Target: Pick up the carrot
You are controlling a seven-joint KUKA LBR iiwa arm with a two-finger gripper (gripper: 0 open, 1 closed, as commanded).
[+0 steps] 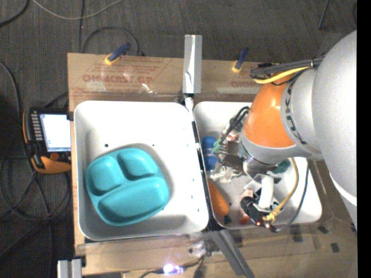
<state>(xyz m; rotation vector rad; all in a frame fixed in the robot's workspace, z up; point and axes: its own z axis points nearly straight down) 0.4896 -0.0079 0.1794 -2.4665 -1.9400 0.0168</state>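
Camera view, from above the surface (87, 80): two shallow white bins sit side by side on a brown board. The left bin (93, 117) holds a teal divided plate (127, 184) with three compartments, lying in the bin's lower half toward its left wall. The right bin (310, 204) is largely covered by the arm (324, 109), which reaches in from the right, its orange band (266, 120) over the bin's centre. The end effector (229, 167) sits low in the right bin's left portion, amid cabling and brackets; whether it is released or clenched cannot be told, as the wrist hardware hides the tips. The carrot (218, 198) lies on the right bin's floor near the left wall, toward the lower corner, just below the end effector and not seen grasped. A blue object (207, 144) rests against the same wall, higher up. A handheld pendant (46, 141) with a lit screen sits left of the bench.
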